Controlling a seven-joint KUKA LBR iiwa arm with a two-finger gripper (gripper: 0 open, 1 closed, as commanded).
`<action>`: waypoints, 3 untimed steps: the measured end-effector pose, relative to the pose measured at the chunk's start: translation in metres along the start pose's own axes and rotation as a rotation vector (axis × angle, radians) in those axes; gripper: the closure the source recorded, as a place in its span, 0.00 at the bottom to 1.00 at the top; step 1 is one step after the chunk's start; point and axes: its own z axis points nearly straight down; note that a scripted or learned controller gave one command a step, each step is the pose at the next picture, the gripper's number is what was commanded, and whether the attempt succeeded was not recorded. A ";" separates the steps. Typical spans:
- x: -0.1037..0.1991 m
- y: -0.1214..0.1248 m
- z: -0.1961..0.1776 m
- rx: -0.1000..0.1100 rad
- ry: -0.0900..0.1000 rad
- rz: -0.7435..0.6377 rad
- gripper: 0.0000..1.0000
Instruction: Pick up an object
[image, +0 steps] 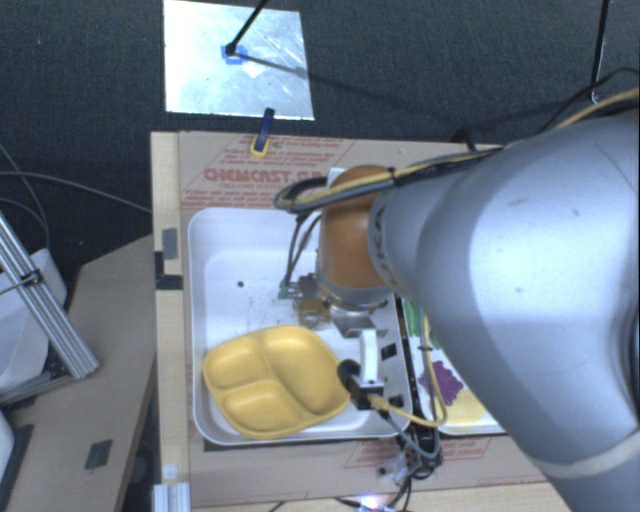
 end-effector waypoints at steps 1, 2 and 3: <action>0.027 -0.064 0.000 0.001 0.007 -0.008 1.00; 0.091 -0.027 -0.001 -0.003 0.011 -0.014 1.00; -0.033 -0.059 0.001 0.004 0.003 0.005 1.00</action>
